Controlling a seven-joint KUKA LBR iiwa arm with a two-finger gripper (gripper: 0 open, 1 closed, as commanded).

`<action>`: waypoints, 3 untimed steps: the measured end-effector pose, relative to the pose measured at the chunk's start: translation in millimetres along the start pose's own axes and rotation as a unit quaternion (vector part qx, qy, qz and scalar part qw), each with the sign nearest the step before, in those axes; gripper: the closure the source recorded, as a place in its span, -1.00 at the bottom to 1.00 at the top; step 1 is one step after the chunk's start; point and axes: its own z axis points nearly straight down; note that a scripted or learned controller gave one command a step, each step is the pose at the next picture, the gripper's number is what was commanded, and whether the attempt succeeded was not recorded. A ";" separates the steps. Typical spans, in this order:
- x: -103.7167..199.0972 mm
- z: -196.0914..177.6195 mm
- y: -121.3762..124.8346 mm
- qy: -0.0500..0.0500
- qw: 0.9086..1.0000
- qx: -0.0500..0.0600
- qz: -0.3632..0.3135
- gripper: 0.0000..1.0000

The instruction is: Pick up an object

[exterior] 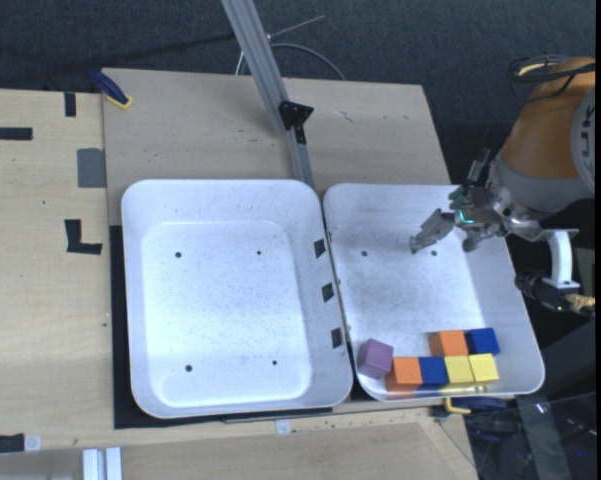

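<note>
Several small blocks lie clustered at the near edge of the right bin (400, 288): a purple block (377, 356), an orange block (407, 370), a blue block (433, 370), two yellow blocks (459, 369), and behind them another orange block (447, 344) and blue block (481, 341). My gripper (443, 243) hangs over the far right part of this bin, well behind the blocks. It is open, its fingers spread, with nothing between them.
The left bin (220, 298) adjoins the right one on the wooden bench. A grey metal pole (265, 58) slants across the back, ending at a black clamp (295, 116). The arm's orange band (550, 138) is at the right.
</note>
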 end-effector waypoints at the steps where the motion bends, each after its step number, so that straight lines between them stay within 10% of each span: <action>1: 42.4 55.3 7.0 0.000 1.000 0.003 -0.001 -1.00; 3: 58.0 110.9 -18.0 -0.001 1.000 0.002 0.002 -1.00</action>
